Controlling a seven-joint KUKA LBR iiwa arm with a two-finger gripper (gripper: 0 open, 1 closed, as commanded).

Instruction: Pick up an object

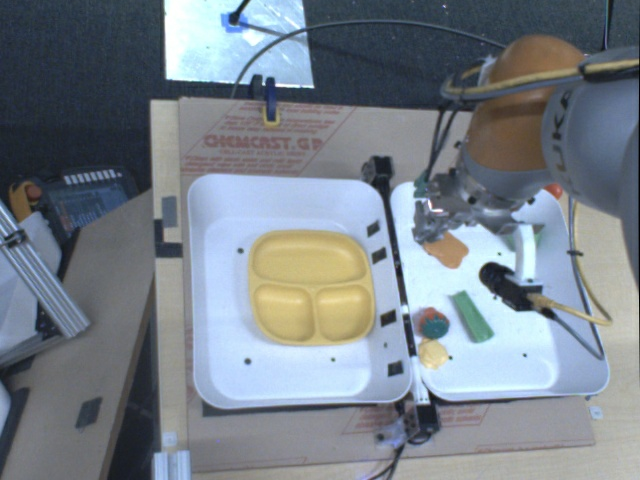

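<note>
My gripper [432,224] hangs low over the back left part of the right bin [560,368], under the grey and orange wrist. A flat orange piece [448,251] lies just below and to the right of the gripper tip, close to it or touching it; I cannot tell which. Further forward in the same bin lie a green block [471,316], a small red and teal thing [433,321] and a small yellow thing [433,354]. A white and green object [526,249] lies toward the right, partly hidden by the arm.
The left bin [215,368] holds a yellow divided plate [310,286] near its middle. A low wall with black clips [392,268] separates the two bins. A yellow cable [580,315] trails across the right bin's right side.
</note>
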